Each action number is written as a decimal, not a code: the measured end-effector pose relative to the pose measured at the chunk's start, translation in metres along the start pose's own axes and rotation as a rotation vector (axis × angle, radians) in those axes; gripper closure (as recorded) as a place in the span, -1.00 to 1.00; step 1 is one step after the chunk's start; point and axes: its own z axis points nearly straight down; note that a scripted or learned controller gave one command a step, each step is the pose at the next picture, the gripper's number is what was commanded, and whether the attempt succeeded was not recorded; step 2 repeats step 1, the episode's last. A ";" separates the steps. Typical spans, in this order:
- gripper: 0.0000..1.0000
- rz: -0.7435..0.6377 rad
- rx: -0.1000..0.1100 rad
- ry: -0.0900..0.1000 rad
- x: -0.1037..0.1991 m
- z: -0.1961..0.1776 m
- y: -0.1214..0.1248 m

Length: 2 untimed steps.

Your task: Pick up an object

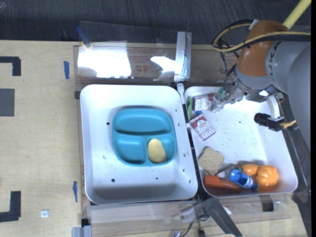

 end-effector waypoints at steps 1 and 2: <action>1.00 0.053 -0.008 0.002 0.029 0.008 -0.093; 1.00 0.053 -0.008 0.002 0.029 0.008 -0.093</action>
